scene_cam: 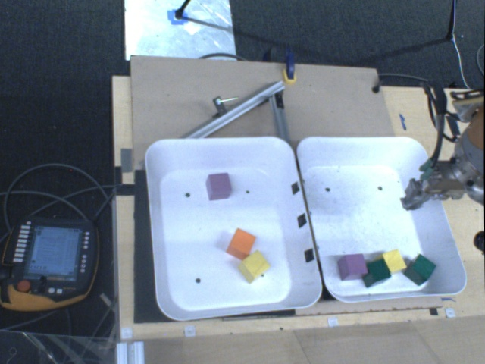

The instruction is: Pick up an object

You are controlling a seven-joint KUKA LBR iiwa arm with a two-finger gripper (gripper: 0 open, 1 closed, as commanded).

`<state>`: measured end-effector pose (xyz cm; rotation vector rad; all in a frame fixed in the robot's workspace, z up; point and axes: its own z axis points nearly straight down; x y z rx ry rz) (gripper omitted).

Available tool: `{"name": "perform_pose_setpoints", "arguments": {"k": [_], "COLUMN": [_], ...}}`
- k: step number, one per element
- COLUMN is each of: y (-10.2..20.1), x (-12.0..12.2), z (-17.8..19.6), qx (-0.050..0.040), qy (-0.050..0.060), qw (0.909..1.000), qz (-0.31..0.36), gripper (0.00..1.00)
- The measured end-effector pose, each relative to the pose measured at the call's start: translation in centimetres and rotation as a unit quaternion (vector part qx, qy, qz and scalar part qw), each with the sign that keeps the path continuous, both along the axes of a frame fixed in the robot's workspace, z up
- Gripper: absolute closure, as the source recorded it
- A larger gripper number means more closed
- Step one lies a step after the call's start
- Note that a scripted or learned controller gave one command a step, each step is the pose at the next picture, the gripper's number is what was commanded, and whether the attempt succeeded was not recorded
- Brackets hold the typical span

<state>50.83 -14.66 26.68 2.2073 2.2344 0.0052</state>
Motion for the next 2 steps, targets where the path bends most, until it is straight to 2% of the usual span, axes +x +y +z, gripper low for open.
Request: {"name": "perform_pose_setpoints", "arguments": {"k": [2], "y": [10.4], "x": [0.3], "z": [-0.9], "qx": [0.0001], "qy": [0.001], "qw": [1.0000], "qz": [-0.001], "gripper": [1.00]}}
